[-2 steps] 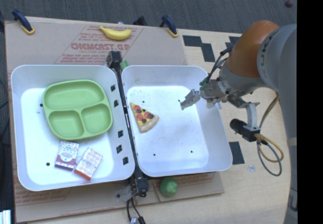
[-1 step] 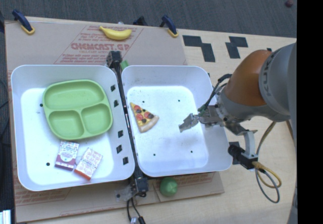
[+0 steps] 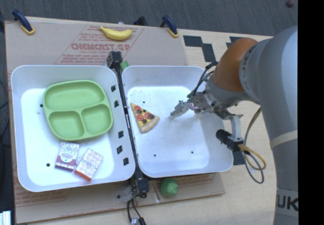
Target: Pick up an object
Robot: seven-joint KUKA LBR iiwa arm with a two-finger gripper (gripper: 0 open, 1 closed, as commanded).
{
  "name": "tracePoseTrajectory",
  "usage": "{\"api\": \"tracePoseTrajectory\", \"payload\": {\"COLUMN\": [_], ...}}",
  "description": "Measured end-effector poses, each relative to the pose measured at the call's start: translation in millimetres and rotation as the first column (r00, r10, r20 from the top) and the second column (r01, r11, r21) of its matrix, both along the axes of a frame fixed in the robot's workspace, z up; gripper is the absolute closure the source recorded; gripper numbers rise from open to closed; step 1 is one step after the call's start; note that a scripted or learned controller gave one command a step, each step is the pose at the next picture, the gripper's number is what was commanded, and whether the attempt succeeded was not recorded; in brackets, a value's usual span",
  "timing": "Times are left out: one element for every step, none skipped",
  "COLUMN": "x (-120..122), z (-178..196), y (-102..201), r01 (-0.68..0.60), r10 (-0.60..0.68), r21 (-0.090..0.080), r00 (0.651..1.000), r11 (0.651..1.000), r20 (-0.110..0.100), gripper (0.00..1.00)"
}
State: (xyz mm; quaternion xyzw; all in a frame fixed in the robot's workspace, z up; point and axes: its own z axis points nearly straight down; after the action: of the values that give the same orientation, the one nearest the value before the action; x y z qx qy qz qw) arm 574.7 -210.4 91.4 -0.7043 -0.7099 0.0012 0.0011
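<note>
fingers (image 3: 177, 110) apparently empty | beside pizza slice (image 3: 144, 116) | right bin (image 3: 217, 160)

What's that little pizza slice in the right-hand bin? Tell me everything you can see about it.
The pizza slice looks like a small plastic toy: a wedge with an orange-yellow top, red and dark topping spots and a pale tan crust edge. It lies flat on the floor of the right bin, near that bin's left wall, its tip pointing up-left and its crust down-right. Nothing else touches it; the gripper sits to its right, apart from it.
</note>
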Motion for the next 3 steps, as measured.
{"api": "tracePoseTrajectory", "payload": {"x": [66.1,15.7,79.7], "z": [1.0,12.8,0.6], "y": [0.1,-0.3,0.0], "r01": [0.003,0.002,0.003], "r10": [-0.003,-0.002,-0.003], "r21": [0.001,0.000,0.002], "r00": [1.000,1.000,1.000], "r11": [1.000,1.000,1.000], "r20": [0.003,0.001,0.002], "gripper": [0.00,0.00,0.00]}}
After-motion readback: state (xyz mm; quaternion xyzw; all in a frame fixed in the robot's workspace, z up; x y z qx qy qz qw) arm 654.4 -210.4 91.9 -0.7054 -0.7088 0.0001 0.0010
